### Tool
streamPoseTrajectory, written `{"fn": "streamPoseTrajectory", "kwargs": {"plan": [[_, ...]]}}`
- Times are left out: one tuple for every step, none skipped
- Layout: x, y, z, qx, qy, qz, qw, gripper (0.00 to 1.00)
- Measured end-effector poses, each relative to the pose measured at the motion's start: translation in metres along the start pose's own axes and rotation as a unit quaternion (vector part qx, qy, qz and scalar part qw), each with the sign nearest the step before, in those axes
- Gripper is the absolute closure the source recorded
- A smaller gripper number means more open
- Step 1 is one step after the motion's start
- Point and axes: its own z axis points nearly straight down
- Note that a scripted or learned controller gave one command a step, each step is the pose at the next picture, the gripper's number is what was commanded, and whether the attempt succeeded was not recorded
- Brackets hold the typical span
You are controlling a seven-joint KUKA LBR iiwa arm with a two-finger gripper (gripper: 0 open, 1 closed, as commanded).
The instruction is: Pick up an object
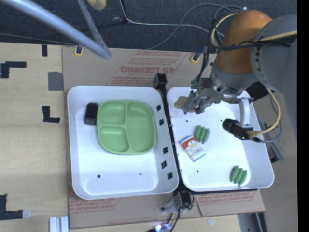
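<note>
In the camera view, the arm (270, 42) reaches in from the upper right of the frame, its orange band (244, 35) standing over the far edge of the right bin (217, 166). The gripper (192, 104) hangs over that bin's upper left corner, close to the divider between the two bins. It is too blurred and foreshortened to tell how far it is open, and nothing can be seen in its hold.

Three loose things in the right bin are candidates for the pick. A ridged green piece (202, 134) lies just below the gripper in the frame, and a small red-and-white carton (193, 149) lies just below and to the left of it, near it but apart from it. A second green piece (238, 175) sits well apart from them, in the lower right corner by the rim. The first green piece and the carton are the likeliest targets (they are nearest the gripper and have white floor around them).

The left bin (116, 178) holds a green divided plate (127, 127), lying flat and taking up most of its middle. A small black block (91, 113) sits against the plate's left edge. The arm is not over this bin, so these two probably play no part in this try.

Judged from the pose, the pick is not yet made.
</note>
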Motion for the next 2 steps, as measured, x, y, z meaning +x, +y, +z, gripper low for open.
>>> {"fn": "streamPoseTrajectory", "kwargs": {"plan": [[0.064, -0.002, 0.002, -0.001, 0.0, -0.001, 1.0, 1.0], [0.111, -0.004, 0.011, 0.0, 0.0, 0.0, 1.0, 1.0]]}}
